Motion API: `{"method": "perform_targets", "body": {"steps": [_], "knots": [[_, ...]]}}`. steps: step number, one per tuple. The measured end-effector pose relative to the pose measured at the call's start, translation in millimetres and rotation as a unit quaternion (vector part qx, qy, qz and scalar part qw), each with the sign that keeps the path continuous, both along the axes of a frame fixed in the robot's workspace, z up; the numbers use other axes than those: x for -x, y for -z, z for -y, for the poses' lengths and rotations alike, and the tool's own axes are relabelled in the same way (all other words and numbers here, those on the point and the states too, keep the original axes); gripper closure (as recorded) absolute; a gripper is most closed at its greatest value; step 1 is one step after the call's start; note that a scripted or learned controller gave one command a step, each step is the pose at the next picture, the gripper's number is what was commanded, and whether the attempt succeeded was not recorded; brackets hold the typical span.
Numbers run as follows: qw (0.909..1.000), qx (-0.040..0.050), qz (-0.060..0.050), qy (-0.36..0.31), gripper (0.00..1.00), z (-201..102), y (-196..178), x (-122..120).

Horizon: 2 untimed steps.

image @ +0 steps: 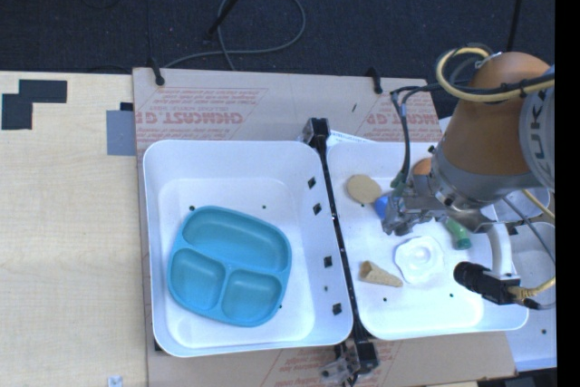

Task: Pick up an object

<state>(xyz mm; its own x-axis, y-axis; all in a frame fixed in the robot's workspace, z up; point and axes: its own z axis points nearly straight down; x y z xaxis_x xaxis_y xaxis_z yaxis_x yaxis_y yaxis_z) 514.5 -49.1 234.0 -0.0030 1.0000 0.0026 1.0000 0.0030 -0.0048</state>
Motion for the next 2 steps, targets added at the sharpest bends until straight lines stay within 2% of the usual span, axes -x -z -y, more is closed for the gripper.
{"method": "perform_targets", "body": {"steps": [1,2], "knots": [[1.0000,0.0002,0.001,-0.001,1.00,-51,-6,-3],[1.0000,0.0002,0.001,-0.001,1.00,-105,-10,4]]}}
